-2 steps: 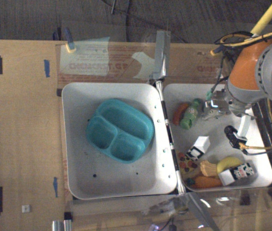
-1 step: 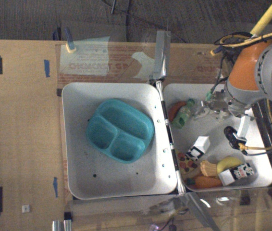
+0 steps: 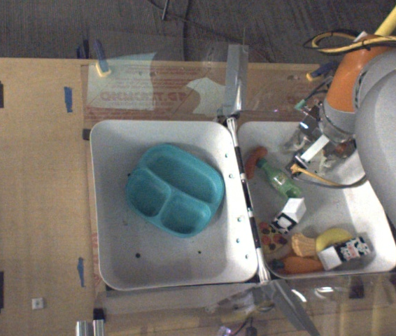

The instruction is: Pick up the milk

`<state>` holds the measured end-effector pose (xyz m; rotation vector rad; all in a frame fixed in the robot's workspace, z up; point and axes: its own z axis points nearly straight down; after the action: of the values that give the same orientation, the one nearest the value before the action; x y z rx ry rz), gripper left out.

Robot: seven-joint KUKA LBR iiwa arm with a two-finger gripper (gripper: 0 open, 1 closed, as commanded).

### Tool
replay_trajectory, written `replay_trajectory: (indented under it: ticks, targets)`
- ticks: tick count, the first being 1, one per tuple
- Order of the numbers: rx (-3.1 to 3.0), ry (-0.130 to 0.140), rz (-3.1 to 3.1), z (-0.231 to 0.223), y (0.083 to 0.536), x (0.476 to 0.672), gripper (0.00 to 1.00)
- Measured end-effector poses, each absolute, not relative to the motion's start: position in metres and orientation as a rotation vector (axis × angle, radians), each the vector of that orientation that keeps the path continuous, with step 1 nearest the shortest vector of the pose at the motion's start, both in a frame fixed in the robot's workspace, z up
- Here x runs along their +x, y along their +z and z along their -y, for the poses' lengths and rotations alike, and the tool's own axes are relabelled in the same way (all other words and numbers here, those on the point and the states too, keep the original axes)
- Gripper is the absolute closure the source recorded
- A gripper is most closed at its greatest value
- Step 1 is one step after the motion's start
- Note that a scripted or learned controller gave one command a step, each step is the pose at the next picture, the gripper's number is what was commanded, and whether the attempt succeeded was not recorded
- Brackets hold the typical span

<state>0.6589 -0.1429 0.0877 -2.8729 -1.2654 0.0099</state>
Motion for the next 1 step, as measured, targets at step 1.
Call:
replay_trajectory:
  ticks: [1]
  targets:
    - [-3.054, 0.003, 0.736, 0.1277, 0.1706, 0.6402, 0.0]
